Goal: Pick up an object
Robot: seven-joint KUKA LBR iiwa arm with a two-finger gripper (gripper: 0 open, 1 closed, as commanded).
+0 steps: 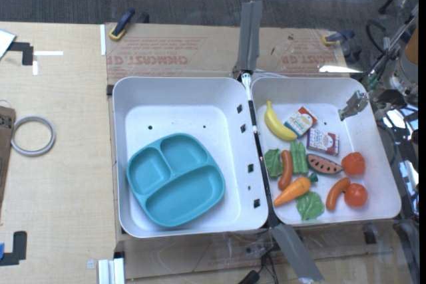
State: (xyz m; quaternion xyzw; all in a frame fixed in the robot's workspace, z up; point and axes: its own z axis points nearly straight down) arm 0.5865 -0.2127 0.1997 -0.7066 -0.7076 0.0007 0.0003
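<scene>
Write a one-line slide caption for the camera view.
Gripper poised over the right bin of toy food, near a banana; a blue divided plate sits in the left bin.

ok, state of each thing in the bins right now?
Teal three-compartment plastic plate: flat in left bin, nothing on it.
Yellow toy banana: lying in right bin, untouched.
Orange toy carrot: lying near the front wall.
Two red toy tomatoes: resting apart.
Gripper: above right bin's far right corner, holding nothing.

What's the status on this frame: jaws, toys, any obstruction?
Gripper above the right bin's far right edge, nothing in it. Toy food untouched in right bin. Blue plate alone in left bin.
</scene>
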